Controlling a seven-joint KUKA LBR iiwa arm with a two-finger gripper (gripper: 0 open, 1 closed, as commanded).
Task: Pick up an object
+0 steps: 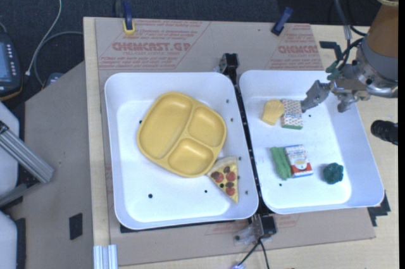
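Low in the frame lies the pizza slice (226,177), but the patterned block (292,114) in the right bin (361,160) sits just left of the gripper (329,97), whose jaws seem spread, holding nothing.

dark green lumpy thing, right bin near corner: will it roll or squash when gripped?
The dark green lump looks rounded and bumpy, so a push would probably nudge it into a short wobble, not a long roll. Its surface looks rough, so probably not slippery. It sits apart from the small carton, leaving room for the jaws. Softness cannot be told from this view.
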